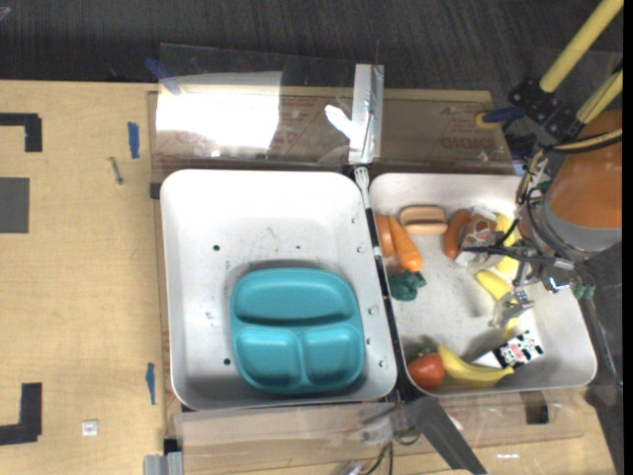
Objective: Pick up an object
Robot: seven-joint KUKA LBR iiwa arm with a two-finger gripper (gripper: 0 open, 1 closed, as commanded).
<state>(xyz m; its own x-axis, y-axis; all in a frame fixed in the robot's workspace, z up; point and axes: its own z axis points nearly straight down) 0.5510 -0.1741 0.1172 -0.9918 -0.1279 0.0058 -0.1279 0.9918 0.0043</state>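
Your pincer (514, 300) hangs low over the right bin's (445, 334) right side, beside a yellow piece (492, 283); whether it is apart or together you cannot tell, and nothing is visibly clamped. From the left: a teal divided tray (295, 327) lies toward the left bin's (198, 226) near edge; in the right bin an orange carrot (403, 246) and green piece (406, 285) sit by the left wall, a hot dog (423, 217) at the far edge, a tomato (426, 368) and banana (467, 366) along the near edge, a black-and-white block (521, 348) toward the near right corner. The crowding could make you nudge a neighbour or close on nothing. No writing is legible.
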